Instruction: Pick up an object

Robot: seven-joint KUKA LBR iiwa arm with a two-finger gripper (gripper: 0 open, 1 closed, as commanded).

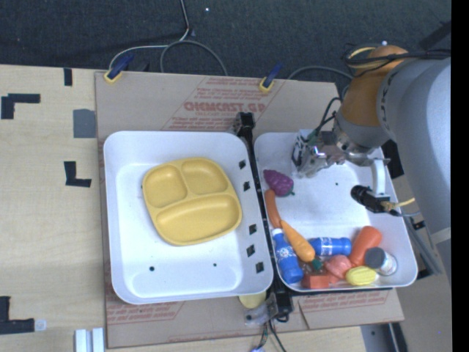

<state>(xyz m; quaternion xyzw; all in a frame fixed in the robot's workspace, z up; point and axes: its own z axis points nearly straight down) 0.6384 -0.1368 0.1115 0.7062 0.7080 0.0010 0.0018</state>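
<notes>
Right bin (331, 196): gripper (306, 161) hovers above far corner, holding nothing visible.

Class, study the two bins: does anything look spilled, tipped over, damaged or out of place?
Nothing looks spilled or broken. The yellow plate lies flat but turned askew in the left bin. In the right bin, the toys are heaped along the near edge, with the blue bottle on its side; the purple toy lies apart.
</notes>
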